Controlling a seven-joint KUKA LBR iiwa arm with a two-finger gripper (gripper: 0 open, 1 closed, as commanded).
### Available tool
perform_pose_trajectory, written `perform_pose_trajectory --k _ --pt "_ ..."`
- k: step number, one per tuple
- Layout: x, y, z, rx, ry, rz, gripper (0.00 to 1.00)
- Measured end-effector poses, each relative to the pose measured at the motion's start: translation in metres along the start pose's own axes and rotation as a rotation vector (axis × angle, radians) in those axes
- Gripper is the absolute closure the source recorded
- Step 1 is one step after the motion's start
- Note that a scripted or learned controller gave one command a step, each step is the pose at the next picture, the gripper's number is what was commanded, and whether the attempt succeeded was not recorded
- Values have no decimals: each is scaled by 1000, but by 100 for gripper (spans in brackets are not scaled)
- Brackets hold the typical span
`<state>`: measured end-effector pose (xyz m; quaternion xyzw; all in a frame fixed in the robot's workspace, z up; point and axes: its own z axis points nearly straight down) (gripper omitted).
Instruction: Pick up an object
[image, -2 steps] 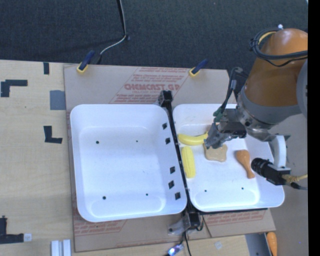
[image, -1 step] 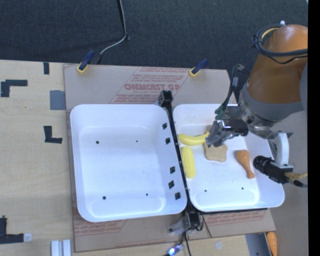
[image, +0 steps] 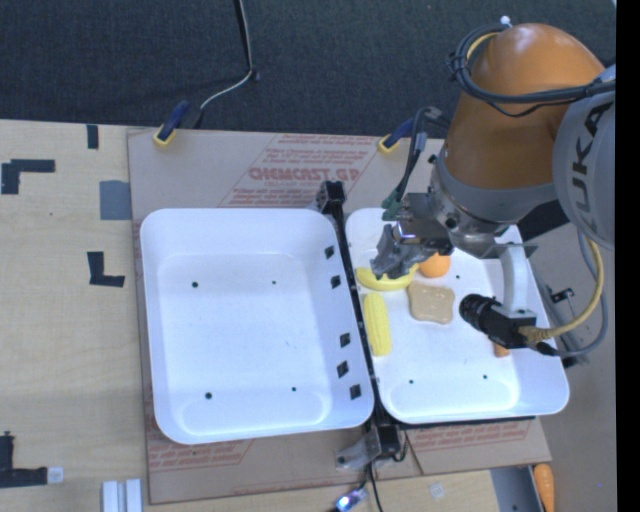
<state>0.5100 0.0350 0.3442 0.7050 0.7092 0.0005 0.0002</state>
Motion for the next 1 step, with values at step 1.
perform_pose_trajectory --k 1 --pt "-3 -1 -9 3 -2 3 100"
